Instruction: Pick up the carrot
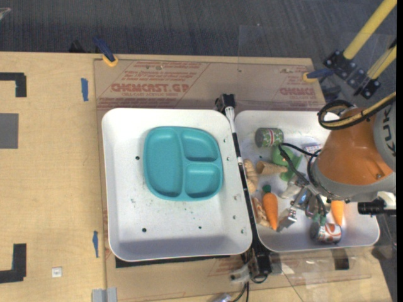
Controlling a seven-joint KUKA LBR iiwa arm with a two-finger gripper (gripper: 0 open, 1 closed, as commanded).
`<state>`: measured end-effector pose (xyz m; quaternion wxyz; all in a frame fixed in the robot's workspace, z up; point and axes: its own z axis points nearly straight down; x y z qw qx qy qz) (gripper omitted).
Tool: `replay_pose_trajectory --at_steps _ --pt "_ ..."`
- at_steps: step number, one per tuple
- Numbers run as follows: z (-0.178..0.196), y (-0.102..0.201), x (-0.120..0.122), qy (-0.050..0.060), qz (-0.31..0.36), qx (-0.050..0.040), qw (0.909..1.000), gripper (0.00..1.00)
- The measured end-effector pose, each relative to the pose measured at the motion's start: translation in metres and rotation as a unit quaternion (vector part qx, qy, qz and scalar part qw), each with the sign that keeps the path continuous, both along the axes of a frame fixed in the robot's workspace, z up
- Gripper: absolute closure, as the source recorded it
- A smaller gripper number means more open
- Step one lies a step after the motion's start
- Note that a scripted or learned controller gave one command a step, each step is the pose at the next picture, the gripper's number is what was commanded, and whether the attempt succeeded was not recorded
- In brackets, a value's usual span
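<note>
on the pale wooden worktop [50, 168], under a sheet of printed brown cardboard [157, 80], sit two shallow white bins; dark carpet runs along the far side. the left bin [126, 231] holds a teal divided plastic tray [182, 162]. in the right bin [365, 234] the small orange carrot [270, 210] lies near its left wall, beside a green can [269, 137]. the grey arm's orange band [349, 156] covers much of the clutter. the pincer [308, 203] hangs just right of the carrot; its state i cannot tell.
</note>
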<state>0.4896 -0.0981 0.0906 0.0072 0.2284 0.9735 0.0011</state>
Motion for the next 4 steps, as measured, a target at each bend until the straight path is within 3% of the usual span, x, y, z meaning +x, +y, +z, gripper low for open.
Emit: replay_pose_trajectory --at_steps 1,2,3,4 --pt "0.000 0.004 -0.005 -0.001 -0.118 0.0003 0.9930 0.00" --pt "-0.001 0.000 0.043 0.001 -0.325 0.0048 0.9456 0.00" --pt "-0.001 -0.002 0.084 0.002 -0.449 0.0047 0.8936 0.00" --pt "-0.002 -0.004 0.142 0.025 -0.495 -0.0077 0.8684 0.00"
